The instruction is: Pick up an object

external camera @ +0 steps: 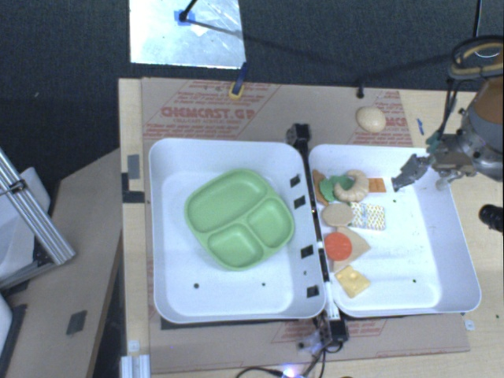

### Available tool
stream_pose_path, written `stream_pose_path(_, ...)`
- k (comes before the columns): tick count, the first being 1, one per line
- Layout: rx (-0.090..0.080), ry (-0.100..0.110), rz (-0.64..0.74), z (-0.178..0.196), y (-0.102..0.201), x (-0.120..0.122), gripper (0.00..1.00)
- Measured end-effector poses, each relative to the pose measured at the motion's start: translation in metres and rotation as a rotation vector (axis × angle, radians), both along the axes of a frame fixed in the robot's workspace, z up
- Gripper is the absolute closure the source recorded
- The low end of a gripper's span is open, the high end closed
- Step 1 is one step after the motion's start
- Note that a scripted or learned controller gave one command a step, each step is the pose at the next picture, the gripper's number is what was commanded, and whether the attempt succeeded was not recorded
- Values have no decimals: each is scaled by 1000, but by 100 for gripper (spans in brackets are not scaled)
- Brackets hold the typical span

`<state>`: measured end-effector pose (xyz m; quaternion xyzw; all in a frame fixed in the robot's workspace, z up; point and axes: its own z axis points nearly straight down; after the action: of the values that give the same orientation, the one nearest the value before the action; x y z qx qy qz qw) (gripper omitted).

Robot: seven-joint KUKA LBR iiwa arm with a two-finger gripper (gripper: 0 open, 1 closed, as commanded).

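The right bin (441, 290) holds a cluster of small toy foods along its left side: a green and tan piece (344, 186), a beige oval (337, 214), a patterned white square (369, 216), a red-orange disc (339, 246) and a yellow cheese block (352, 281). A small orange piece (376, 185) lies just right of the cluster. My gripper (408, 172) hangs over the bin's upper right part, right of these items and touching none of them. Nothing shows between its fingers.
The left bin (169, 211) contains a green divided plate (239, 218). A beige egg-like object (371, 118) rests on the cardboard behind the right bin. A black divider with clips (311, 219) runs between the bins. A shiny sheet (187, 22) lies at the back.
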<state>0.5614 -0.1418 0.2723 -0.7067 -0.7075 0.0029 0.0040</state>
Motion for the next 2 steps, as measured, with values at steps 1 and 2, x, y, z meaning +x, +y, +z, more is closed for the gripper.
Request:
stream_pose_path(1, -2, -11, 3, 6, 0, 2, 0)
stream_pose_path(2, -1, -8, 0, -38, -6, -2, 0)
